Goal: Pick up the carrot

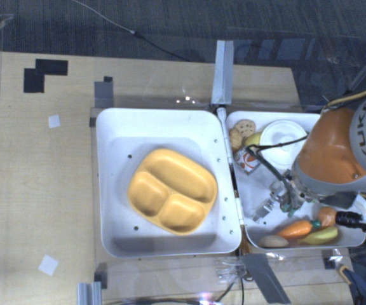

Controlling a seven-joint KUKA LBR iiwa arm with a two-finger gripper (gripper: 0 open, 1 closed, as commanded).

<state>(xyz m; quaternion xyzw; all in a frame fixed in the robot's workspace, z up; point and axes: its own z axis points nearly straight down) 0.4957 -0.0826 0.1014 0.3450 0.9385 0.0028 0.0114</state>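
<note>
The carrot (295, 229), orange with a green stub at its right end, lies near the front wall of the right bin (257, 237). My gripper (273, 203) hangs low over that bin's floor, just up and to the left of the carrot and apart from it. Nothing shows in the gripper. The arm's orange band and grey wrist cover the bin's right middle.
A yellow-green banana (321, 236) and a tan potato-like piece (274, 241) flank the carrot, with a brownish item (327, 216) behind it. Cookies (242, 132), a white bowl (283, 134) and a small can (249, 161) sit at the back. The left bin (113, 170) holds a yellow divided plate (170, 189).
</note>
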